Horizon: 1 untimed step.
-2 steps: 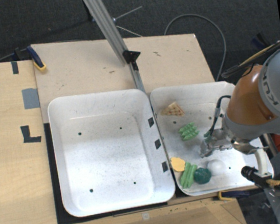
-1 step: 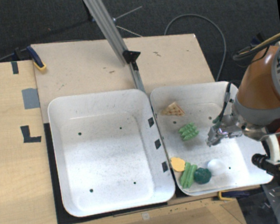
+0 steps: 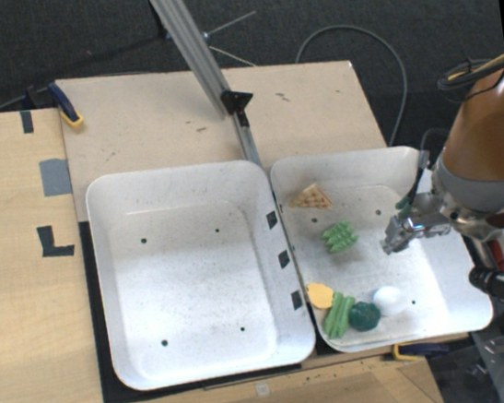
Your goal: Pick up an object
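Gripper [image 3: 397,239] positioned over right bin [image 3: 453,307]; finger state cannot be determined.
Objects lie apart from it in that bin: ridged green piece [image 3: 339,237] to its left, tan wedge [image 3: 310,199] at the far side, white ball [image 3: 388,297], dark green ball [image 3: 364,316], green strip [image 3: 339,314] and yellow piece [image 3: 319,295] along the near wall.

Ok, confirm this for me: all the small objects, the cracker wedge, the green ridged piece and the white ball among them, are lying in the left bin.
Wrong bin. The camera view shows the cracker wedge, the green ridged piece and the white ball all lying in the right bin, not the left bin. The gripper is over that right bin too.
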{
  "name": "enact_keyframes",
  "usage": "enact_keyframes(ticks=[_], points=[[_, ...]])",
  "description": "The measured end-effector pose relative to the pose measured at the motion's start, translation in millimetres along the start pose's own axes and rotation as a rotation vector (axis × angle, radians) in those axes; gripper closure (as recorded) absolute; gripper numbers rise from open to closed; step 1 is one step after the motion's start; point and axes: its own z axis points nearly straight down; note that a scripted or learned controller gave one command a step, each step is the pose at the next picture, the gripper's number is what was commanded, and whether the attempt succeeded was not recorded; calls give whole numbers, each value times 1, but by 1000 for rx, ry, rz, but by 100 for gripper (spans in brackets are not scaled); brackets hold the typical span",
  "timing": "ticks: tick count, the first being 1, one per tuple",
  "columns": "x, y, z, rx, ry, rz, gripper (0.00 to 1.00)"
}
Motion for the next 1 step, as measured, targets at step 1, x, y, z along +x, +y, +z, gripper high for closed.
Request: enact_keyframes(ticks=[1], points=[[0, 2, -63, -3, -1, -1, 100]])
